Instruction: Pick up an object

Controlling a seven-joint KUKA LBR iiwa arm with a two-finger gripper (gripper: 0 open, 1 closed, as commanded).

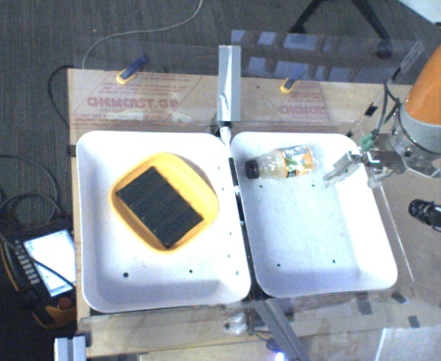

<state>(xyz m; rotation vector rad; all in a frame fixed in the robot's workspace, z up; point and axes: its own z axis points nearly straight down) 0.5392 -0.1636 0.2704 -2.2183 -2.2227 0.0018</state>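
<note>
The gripper (345,165) sits over the upper right part of the right bin (333,254), at roughly two o'clock from that bin's centre. It shows as a pale grey metallic piece pointing toward nine o'clock, with darker hardware and a small green detail behind it. How far its fingers are parted cannot be told from this slanted view; nothing is seen between them, and no contact with any item is evident.

The arm (427,104) enters from three o'clock: a rounded orange band above a grey wrist section, smooth and hard-surfaced.

The bottle (282,163) lies on its side on the floor of the right bin, near the bin's far wall. It is clear plastic with an orange and green label and a dark cap pointing toward nine o'clock. It lies at nine o'clock from the gripper, near it but apart, with bare white bin floor between the two.

The left bin (100,277) is the same shallow white moulded tray with rounded corners. In it rests a yellow dish (202,183) (rounded, with a soft-edged rim), and on that dish lies a dark pad (160,205), rectangular, ribbed in texture, turned at a diagonal.

Both bins stand touching side by side on a wooden bench (152,104) bearing red printed lettering.
</note>
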